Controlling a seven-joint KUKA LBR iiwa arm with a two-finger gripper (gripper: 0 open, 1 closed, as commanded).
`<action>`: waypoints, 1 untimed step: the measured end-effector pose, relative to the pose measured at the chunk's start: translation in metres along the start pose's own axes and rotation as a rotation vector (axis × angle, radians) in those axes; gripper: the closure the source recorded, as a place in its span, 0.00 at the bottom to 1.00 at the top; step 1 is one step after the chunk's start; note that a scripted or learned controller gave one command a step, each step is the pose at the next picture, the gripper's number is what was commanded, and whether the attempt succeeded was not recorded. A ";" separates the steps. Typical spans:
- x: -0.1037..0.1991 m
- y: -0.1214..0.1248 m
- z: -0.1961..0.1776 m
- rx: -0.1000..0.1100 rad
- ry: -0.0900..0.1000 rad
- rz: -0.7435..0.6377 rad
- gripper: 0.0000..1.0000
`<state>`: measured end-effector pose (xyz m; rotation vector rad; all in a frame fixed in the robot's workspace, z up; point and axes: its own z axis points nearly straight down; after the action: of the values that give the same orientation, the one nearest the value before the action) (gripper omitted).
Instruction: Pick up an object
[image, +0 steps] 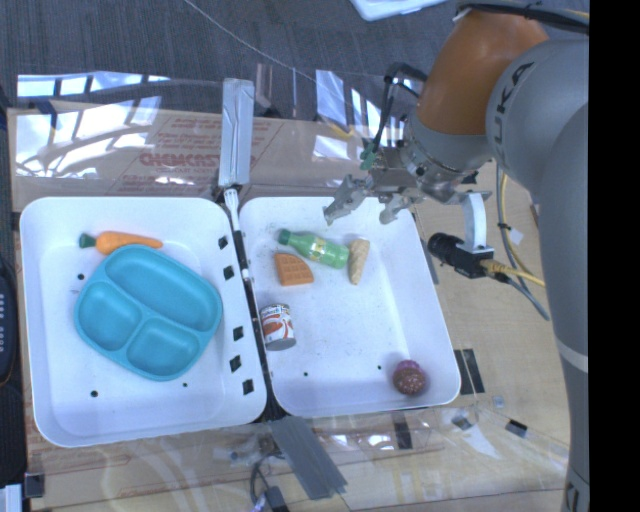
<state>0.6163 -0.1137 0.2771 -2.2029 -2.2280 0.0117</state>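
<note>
My gripper (364, 210) hangs over the back edge of the right bin (350, 395), open, with nothing between its fingers (337, 208). Just in front of it lies a green bottle (315, 248) on its side, with a pale beige piece (358, 260) to its right and an orange block (293, 269) to its left. A small can (277, 326) lies by the bin's left wall. A dark red round thing (409, 377) rests in the front right corner.
The left bin (60, 400) holds a blue divided plate (148, 311) and a carrot (122, 241) behind it. A ridge (245, 320) separates the bins. Brown cardboard (180, 150) lies behind both. My arm (530, 120) fills the upper right.
</note>
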 end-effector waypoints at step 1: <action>0.033 0.001 0.093 0.007 0.000 0.026 0.00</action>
<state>0.6158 -0.0807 0.1843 -2.2287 -2.1954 0.0188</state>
